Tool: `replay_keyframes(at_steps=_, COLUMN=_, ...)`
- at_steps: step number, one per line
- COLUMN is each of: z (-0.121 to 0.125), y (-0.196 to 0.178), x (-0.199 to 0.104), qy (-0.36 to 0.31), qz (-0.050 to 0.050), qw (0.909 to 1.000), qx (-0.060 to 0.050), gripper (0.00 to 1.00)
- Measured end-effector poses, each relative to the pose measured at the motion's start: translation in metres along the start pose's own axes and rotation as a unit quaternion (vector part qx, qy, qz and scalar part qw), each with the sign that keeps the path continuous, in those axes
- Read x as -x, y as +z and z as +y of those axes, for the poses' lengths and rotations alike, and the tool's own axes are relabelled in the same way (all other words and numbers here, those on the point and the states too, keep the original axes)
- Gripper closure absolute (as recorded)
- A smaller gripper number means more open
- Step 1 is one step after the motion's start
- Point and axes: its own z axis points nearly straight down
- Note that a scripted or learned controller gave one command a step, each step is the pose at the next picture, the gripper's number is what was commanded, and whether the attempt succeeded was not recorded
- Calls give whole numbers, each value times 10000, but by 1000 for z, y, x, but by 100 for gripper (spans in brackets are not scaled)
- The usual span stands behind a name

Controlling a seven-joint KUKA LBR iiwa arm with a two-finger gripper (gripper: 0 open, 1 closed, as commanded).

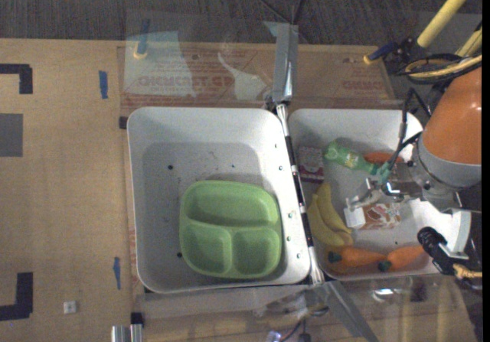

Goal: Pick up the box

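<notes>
Currently, hand (366,197): lowered into the right bin (306,128), tip hung just above the box; whether it is open or closed cannot be told.
Box (378,216): a small reddish packet is seen flat on the right bin's floor, directly beside the hand, between the bananas and the arm.
Placement: the arm (452,134) is brought in from the right, judged so that the box can be met from above.
Crowding: the box is hemmed in by food items, so a stray grab is judged possible.
Count, right bin: two bananas (329,222), two carrots (375,258), one green bottle (348,155), one box.
Count, left bin (153,134): one green divided tray (230,229).
Worktop (61,203): two bins are carried side by side.
</notes>
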Motion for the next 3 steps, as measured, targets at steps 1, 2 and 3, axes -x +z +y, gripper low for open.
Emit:
replay_keyframes(at_steps=1, z=99, y=-7, x=45, qy=176, qz=-8, qw=9998, qx=20, gripper=0)
replay_keyframes(at_steps=2, z=150, y=105, x=107, qy=-2, qz=-12, qw=10000, qx=28, gripper=0)
replay_keyframes(at_steps=3, z=151, y=94, x=108, qy=-4, qz=-25, qw=10000, qx=49, gripper=100)
